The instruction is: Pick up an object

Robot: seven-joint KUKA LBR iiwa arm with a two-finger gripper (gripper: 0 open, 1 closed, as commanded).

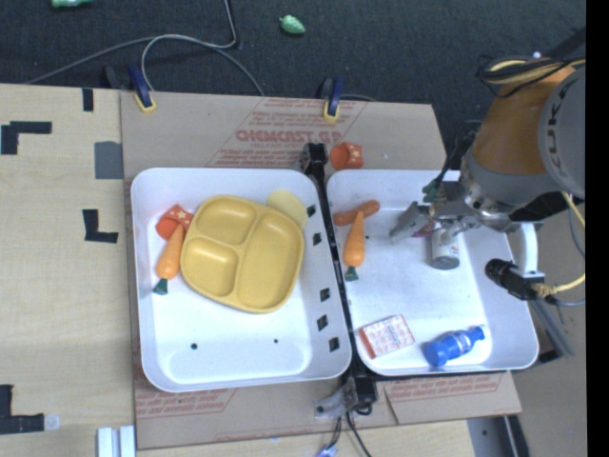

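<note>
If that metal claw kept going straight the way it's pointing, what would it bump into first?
The gripper points left across the right bin, so it would probably meet the carrot beside the divider first. Its height is unclear from above, so it might pass over.

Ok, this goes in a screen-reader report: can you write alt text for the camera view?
Seen from above, a grey and orange arm reaches from the right, its gripper over the right bin, which holds a carrot, a red and white packet and a blue bottle. The left bin holds a yellow divided plate and another carrot.
</note>
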